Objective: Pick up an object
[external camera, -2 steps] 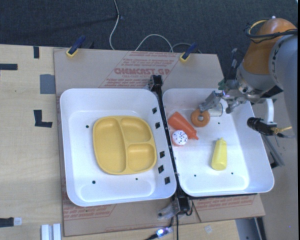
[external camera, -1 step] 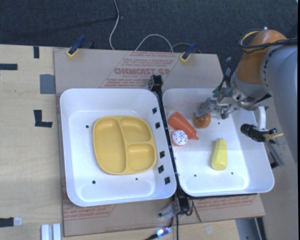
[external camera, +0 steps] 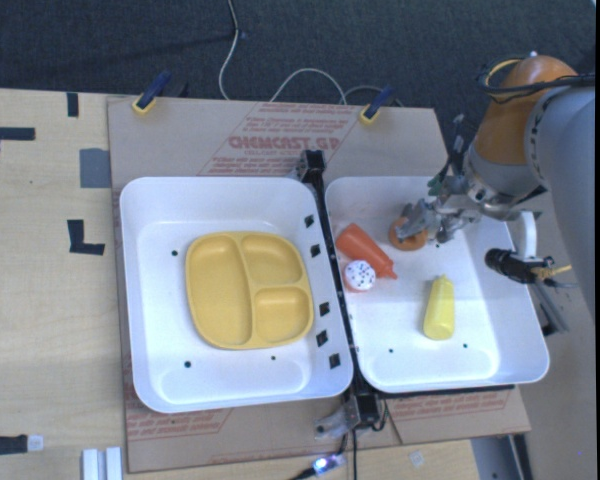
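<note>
In the right bin [external camera: 500, 358] lie an orange carrot-shaped piece [external camera: 366, 249], a white die with red dots [external camera: 359, 276] just below it, and a yellow bottle [external camera: 439, 307] nearer the front. My gripper [external camera: 426, 220] hangs low over the bin's far part, right above a small orange-brown object [external camera: 409, 235] that touches the gripper's underside and is partly covered by it. From this angle I cannot judge whether that object sits between the fingertips or merely under them.
The left bin [external camera: 145, 298] holds a yellow divided plate [external camera: 248, 289]. A black hinge strip [external camera: 325, 268] runs between the bins. The arm's orange band [external camera: 515, 108] and grey body fill the right side. Clamps [external camera: 152, 92] sit on the cardboard's far edge.
</note>
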You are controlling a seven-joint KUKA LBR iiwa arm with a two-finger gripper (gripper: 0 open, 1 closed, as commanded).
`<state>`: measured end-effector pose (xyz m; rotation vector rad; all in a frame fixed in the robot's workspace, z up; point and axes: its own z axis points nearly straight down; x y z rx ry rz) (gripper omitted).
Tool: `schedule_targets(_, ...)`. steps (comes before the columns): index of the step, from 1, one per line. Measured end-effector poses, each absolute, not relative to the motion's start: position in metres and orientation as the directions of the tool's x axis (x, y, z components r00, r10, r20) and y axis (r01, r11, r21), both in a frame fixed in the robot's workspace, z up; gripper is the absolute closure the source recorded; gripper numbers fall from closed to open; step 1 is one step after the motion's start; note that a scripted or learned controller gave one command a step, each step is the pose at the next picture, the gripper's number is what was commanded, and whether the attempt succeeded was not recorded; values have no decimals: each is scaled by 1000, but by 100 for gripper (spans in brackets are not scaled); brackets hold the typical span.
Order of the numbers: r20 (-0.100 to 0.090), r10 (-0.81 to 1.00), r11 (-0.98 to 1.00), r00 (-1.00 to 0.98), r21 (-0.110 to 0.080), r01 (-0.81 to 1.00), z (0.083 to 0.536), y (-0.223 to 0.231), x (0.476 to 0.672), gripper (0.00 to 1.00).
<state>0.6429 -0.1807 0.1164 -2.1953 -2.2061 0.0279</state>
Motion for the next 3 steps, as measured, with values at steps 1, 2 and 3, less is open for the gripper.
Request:
schedule_targets(1,0,1000,0,0,-1,1000,159,-184,638,100)
schedule_targets(2,-2,1000,1,-1,4,1000,217,-192,635,100)
schedule_targets(3,0,1000,2,-2,1,1000,235,-191,635,100)
